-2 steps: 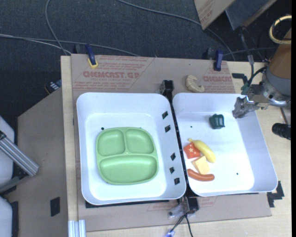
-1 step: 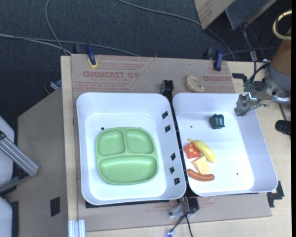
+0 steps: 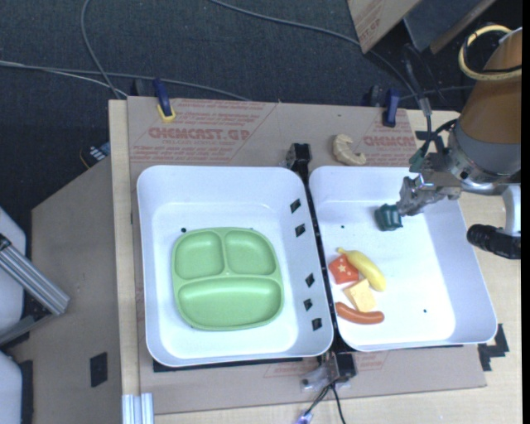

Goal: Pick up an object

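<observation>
Bench (image 3: 215,132): brown board top printed with faded red lettering, fastened along its far edge by two blue clamps (image 3: 164,101), one toward the left and one toward the right. Floor (image 3: 58,116): dark blue-grey carpet, crossed by thin grey cables (image 3: 99,50) trailing behind the bench; a cardboard box (image 3: 377,21) sits at the top edge, an aluminium frame rail (image 3: 29,273) at lower left. Light: even, overhead, soft shadows.

We saw two bins side by side. A divided plate (image 3: 227,277) lay in the left bin (image 3: 153,199). In the right bin (image 3: 439,273), a banana (image 3: 365,268), a cheese wedge (image 3: 362,295) and a sausage (image 3: 359,314) clustered near its left wall.
</observation>
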